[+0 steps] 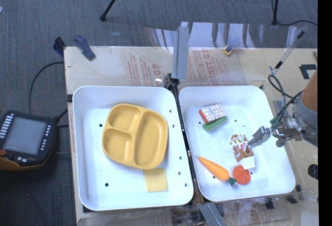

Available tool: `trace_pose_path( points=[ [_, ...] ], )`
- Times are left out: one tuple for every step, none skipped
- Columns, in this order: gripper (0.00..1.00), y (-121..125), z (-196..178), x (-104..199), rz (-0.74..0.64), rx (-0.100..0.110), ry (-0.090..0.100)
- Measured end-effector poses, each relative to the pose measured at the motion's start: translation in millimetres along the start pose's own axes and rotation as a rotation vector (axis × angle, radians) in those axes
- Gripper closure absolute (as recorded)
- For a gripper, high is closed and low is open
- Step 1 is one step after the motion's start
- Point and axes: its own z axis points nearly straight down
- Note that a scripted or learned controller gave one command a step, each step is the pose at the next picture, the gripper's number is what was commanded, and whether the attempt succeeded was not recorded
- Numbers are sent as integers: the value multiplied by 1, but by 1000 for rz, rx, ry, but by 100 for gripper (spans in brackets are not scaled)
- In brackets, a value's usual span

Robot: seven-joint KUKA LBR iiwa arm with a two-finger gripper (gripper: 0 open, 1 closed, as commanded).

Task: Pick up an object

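Approach step, nothing lifted yet; gripper [261, 136] hangs low over the right bin [280, 181], its tip just beside the small patterned box [240, 145]; cannot tell if the fingers are apart or together, too small. Carrot [213, 167] and red tomato [241, 174] lie near the front, striped block [212, 113] further back. Next, by my guess: centre over the box, descend, close, lift.
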Motion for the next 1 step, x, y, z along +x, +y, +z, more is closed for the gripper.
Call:
trace_pose_path(
  points=[
    [0,48,127,3,-117,10,3]
  ],
)
